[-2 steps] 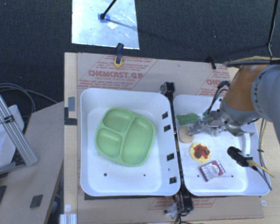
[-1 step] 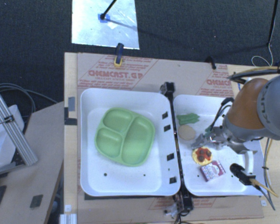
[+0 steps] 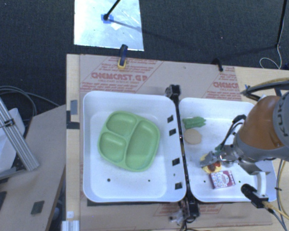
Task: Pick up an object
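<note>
Camera view | gripper (image 3: 210, 160) low in right bin (image 3: 205, 193), can't tell its state | red packet (image 3: 222, 179) at 5 o'clock from it, just beside | yellow bit (image 3: 210, 169) right under it | tan disc (image 3: 193, 136) at 11 o'clock, green toy (image 3: 194, 122) above that | left bin (image 3: 93, 149): green divided plate (image 3: 129, 141) mid-bin

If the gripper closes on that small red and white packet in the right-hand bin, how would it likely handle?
The red and white packet lies flat on the bin floor, so it is unlikely to roll. It looks thin and light, so probably hard to pinch from above. It may slide if nudged.
</note>
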Action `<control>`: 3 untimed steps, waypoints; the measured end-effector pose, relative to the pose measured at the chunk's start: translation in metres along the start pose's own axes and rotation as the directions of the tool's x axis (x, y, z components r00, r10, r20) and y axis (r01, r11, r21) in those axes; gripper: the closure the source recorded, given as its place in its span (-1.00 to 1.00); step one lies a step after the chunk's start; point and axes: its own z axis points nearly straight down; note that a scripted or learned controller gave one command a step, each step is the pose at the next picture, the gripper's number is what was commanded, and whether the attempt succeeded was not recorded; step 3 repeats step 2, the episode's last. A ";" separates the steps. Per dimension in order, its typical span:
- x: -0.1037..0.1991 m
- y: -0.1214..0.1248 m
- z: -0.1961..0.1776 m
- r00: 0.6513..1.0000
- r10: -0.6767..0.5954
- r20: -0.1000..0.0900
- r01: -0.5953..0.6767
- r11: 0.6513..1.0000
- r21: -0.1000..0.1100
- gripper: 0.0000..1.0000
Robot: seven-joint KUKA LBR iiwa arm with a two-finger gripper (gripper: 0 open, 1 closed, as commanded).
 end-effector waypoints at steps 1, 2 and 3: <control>0.000 0.003 -0.011 1.000 -0.001 0.001 0.001 1.000 -0.008 1.00; 0.060 0.050 -0.106 1.000 -0.012 0.000 0.012 1.000 -0.017 1.00; 0.060 0.050 -0.106 1.000 -0.012 0.000 0.012 1.000 -0.017 1.00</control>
